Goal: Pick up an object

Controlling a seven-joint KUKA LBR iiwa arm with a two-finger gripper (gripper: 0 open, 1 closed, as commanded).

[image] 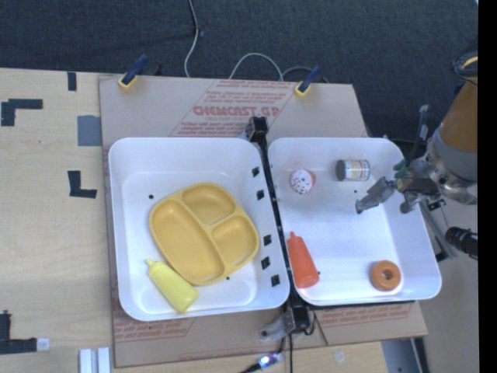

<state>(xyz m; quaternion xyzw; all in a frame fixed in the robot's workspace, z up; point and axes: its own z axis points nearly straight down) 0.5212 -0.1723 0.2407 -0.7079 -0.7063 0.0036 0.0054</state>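
Arm: the grey arm with the orange band (463, 123) was seen reaching in from the right, over the right edge of the right bin.
Gripper: the two-finger gripper (392, 195) was positioned above the right side of the right shallow white bin (342, 290); its fingers were seen spread apart, with nothing between them.
Right bin contents: a small cylindrical jar with a yellow label (353, 169) was lying on its side near the far wall, just beside and to the left of the gripper; a white ball dotted with red (302, 181) was lying to the left of the jar; an orange plastic bottle (302, 261) was lying against the left wall; a brown ring-shaped doughnut (385, 275) was lying in the near right corner, well apart from the gripper.
Left bin contents: a yellow three-compartment plastic tray (204, 231) was lying in the middle of the left shallow white bin (124, 177); a yellow squeeze bottle (171, 284) was lying at the tray's near left edge, touching it.
Bench: both bins were resting on a brown cardboard sheet (225, 107) held at the far edge by two blue and yellow clamps (133, 71).
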